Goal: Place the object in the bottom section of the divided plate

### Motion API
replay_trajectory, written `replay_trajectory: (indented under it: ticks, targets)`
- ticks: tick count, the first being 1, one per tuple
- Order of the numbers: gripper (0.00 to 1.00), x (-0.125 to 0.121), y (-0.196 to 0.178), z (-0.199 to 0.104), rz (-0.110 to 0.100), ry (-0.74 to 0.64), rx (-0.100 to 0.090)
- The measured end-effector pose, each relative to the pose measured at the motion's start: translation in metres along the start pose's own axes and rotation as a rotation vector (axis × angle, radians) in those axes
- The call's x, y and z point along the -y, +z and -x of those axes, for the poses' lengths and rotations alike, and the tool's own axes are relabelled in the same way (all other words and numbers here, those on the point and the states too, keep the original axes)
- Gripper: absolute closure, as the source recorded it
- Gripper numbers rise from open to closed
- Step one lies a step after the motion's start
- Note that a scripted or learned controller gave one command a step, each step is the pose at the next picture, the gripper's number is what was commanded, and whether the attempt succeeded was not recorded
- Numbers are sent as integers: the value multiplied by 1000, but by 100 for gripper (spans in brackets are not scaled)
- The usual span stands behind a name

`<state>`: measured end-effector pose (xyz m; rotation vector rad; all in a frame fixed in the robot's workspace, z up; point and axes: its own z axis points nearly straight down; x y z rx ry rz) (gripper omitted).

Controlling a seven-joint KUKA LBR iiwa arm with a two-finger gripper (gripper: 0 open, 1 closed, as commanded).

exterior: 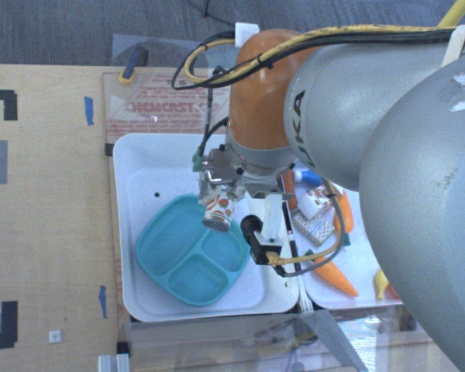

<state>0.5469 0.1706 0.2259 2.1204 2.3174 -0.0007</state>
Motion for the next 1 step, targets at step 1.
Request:
replay_trajectory:
  ticks: [1]
  targets:
    - [0,0,0,0,0,0,0]
